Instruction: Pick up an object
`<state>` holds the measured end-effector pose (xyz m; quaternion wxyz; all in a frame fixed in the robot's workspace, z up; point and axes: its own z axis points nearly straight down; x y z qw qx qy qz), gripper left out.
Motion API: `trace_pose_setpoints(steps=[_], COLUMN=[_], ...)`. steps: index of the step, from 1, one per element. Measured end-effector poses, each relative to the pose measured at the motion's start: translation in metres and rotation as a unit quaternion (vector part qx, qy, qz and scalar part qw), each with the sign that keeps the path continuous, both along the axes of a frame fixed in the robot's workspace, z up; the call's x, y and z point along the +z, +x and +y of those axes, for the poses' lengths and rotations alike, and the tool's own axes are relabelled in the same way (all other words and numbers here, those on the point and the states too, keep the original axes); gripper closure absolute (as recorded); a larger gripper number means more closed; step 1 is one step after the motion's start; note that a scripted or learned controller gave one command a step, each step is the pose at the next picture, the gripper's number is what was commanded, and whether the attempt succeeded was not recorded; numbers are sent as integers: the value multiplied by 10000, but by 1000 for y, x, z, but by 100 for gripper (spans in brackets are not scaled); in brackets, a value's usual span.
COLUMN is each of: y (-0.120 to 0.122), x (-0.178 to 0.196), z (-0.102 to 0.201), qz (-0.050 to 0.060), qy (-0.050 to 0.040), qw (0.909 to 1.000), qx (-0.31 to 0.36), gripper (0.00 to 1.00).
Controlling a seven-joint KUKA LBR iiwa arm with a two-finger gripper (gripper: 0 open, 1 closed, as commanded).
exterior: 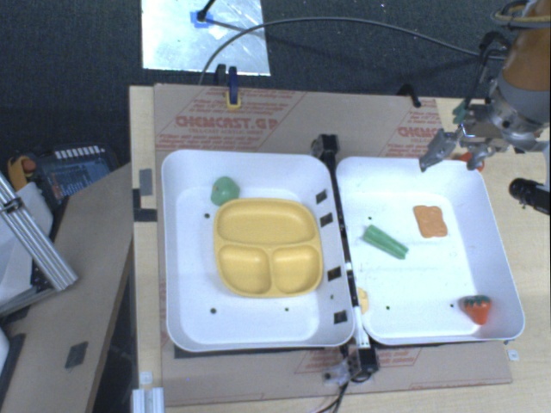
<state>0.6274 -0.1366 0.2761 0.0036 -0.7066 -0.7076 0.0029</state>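
My gripper (pixel 453 159) hangs over the far rim of the right bin (pixel 491 231), at the upper right of the camera view. Its two fingers (pixel 432 154) stand apart, open, with nothing between them. Below it in the right bin lie an orange flat piece (pixel 430 221), a green stick-shaped item (pixel 384 241) near the middle, and a red and orange item (pixel 476 308) in the near right corner. A small yellow piece (pixel 363 299) sits against the bin's left wall.
The left bin (pixel 185 299) holds a yellow divided plate (pixel 266 246) and a green round item (pixel 225 190) at its far left. A black divider with clips (pixel 334 231) runs between the bins. A cable arcs over the bench behind.
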Motion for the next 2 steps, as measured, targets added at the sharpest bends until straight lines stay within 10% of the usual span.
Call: trace_pose_setpoints(steps=[2], y=[2], x=[-34], z=[0], qz=[-51], qy=[-9], qw=[10000], qx=[-1], gripper=[0])
